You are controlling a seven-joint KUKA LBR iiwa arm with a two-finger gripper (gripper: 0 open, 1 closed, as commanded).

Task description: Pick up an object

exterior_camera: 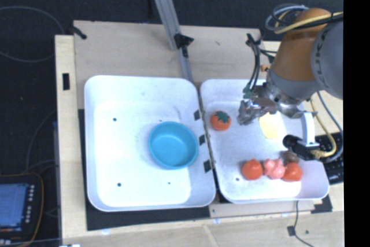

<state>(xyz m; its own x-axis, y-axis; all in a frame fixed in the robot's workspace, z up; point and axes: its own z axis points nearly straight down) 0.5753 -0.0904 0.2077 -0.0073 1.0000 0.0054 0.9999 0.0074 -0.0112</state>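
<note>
The arm's bulk hid part of the right bin [231, 191], and a pale yellow flat item [270, 126] lay partly under the wrist. The gripper [247, 113] hung above the bin floor just right of the round orange-red tomato-like object [220, 120]; whether it was spread or closed could not be determined. Two red rounded pieces [252, 169] and a pink lump [274, 168] lay touching in a row near the front wall, and a smooth blue bowl [173, 144] sat in the left bin [104, 124].

Light wood bench [127, 49] carries two shallow white bins side by side: left bin [104, 101], right bin [228, 92], rims touching.
</note>
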